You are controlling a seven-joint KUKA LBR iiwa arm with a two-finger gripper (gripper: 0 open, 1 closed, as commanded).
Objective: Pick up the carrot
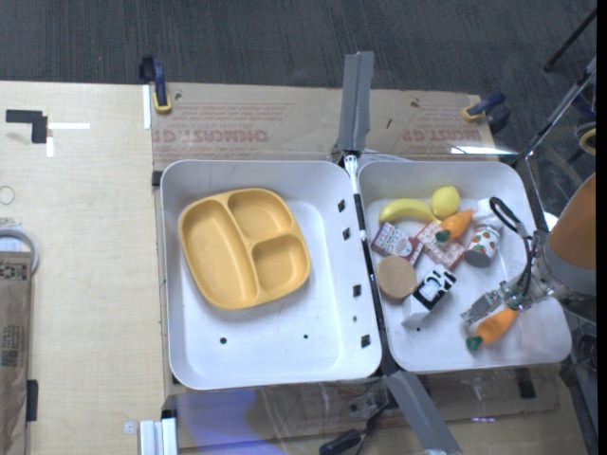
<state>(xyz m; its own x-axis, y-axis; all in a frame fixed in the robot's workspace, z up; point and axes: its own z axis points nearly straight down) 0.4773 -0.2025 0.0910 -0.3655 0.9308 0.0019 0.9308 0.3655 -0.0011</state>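
The pincer (496, 303) sat low in the right bin (545, 349), just above a carrot (493, 327) near the front edge. Whether it was apart or together could not be told. A 2nd carrot (456, 224) lay beside the lemon (445, 199).

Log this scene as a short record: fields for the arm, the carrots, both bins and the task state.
arm: reaches in from the right, hand low in the right bin
carrot near hand: carrot lies at the bin's front right, touching or just under the hand
second carrot: upper carrot beside the lemon and banana
left bin: left bin holds a yellow divided plate
grasp: cannot tell
task state: no carrot lifted yet
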